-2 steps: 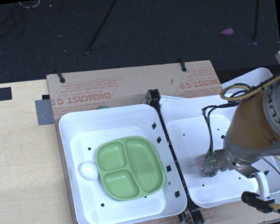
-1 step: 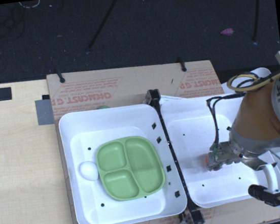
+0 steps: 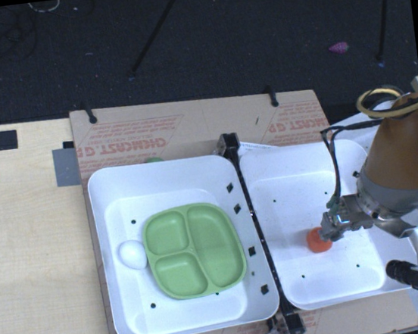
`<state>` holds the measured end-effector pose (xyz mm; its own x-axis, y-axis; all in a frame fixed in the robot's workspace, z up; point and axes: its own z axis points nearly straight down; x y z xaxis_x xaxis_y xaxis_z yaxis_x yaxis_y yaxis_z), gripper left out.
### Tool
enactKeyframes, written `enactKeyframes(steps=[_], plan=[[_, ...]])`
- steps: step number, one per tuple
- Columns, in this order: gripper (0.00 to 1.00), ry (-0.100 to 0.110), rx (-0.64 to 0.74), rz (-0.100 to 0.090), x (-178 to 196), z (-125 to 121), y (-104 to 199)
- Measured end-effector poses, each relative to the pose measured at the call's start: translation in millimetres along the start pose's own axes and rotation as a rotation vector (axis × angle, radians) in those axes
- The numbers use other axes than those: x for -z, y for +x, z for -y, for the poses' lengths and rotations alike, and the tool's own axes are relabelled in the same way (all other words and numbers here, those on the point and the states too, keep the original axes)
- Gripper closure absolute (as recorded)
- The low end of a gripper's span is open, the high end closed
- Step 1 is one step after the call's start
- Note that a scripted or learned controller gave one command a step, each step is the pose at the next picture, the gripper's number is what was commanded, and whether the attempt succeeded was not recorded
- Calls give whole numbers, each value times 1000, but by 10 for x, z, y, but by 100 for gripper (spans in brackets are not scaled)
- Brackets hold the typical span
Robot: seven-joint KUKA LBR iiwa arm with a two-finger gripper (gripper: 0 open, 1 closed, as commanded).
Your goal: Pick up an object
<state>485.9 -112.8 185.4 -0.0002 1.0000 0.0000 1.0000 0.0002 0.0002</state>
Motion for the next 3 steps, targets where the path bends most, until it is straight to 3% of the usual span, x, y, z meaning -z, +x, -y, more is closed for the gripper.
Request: enactKeyframes(steps=[1,3], plan=[[100,-1,0,0,399,-7,-9],[100,4,5,-3,265,-223,1067]])
